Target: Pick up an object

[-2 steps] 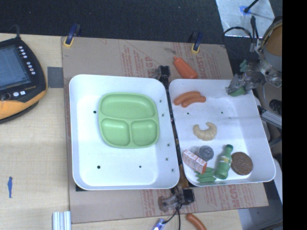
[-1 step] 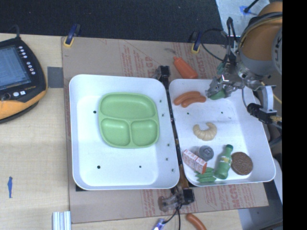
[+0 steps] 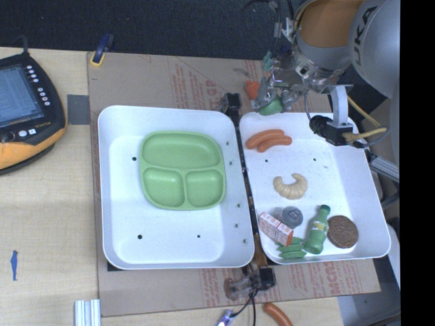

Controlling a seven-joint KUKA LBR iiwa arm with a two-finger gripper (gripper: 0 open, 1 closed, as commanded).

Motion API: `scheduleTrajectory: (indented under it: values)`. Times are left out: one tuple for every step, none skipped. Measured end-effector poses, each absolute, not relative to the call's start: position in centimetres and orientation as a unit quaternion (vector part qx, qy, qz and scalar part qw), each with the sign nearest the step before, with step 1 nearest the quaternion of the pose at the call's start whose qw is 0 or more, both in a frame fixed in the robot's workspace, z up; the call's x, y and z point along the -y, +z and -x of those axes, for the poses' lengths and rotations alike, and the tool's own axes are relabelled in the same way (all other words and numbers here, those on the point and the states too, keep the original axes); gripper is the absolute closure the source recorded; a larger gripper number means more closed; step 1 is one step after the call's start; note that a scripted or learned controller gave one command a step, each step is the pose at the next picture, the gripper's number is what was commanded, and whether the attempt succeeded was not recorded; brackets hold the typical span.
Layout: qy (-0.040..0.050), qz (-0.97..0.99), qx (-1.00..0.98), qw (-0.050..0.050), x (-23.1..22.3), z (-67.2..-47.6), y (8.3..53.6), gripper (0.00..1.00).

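Observation:
My gripper (image 3: pixel 273 100) hangs over the far left corner of the right bin (image 3: pixel 353 175), shut on a small green object (image 3: pixel 270 106) that sits at its tips above the rim. Loose in that bin are a pair of orange sausages (image 3: pixel 268 140), a pale croissant (image 3: pixel 291 186), a red and white carton (image 3: pixel 275 227), a grey round piece (image 3: pixel 292 216), a green bottle (image 3: pixel 317 228), a brown round patty (image 3: pixel 342 231) and a green pod (image 3: pixel 292 251).
The left bin (image 3: pixel 122 202) holds a green divided plate (image 3: pixel 182 170). A small orange item (image 3: pixel 252 88) lies on the cardboard beyond the bins. A teach pendant (image 3: pixel 24 114) rests at the bench's left edge.

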State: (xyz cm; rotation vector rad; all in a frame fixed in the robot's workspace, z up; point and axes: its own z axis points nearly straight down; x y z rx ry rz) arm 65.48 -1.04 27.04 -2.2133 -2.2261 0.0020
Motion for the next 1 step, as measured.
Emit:
scheduleTrajectory:
  values:
    - [0.003, 0.705, 0.71, 0.002, -5.17, -59.08, 19.08, 1.0]
